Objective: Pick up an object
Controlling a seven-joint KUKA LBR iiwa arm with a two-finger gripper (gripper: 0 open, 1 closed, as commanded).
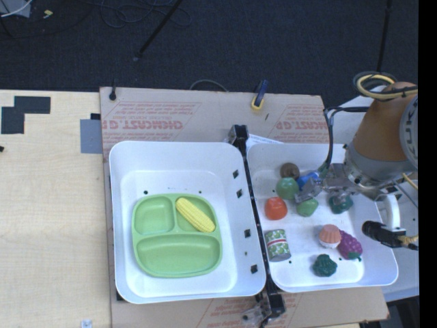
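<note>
Right now I am reaching down into the right bin [384, 277] from its outer side, and my jaws are hanging low over the crowded far half of it. I am not able to tell whether my jaws are apart or together, since my own wrist is covering them and the clutter below is blurring their outline; nothing is showing as clearly gripped.

Anything here would serve the task, and the nearest candidates are sitting right at my jaws. A blue piece [311, 179] is lying just beside them, toward the bins' shared wall. Past it a pale green ball [287, 187] and a brown ball [289, 170] are sitting. A second green piece [307, 207] is resting just in front, and a dark green lump [341, 201] is sitting on my arm's side. They are bunching together, so I am judging that closing on one is risking a nudge to its neighbours.

Further toward the near rim the room is opening up. There a red tomato [276, 208], a small can [277, 244], a peach shell [330, 235], purple grapes [350, 245] and a broccoli [325, 266] are lying more spread out.

Beyond the shared wall, well apart from my jaws, the left bin [121, 183] is holding a green divided plate [176, 255] with a corn cob [196, 214] in it.
</note>
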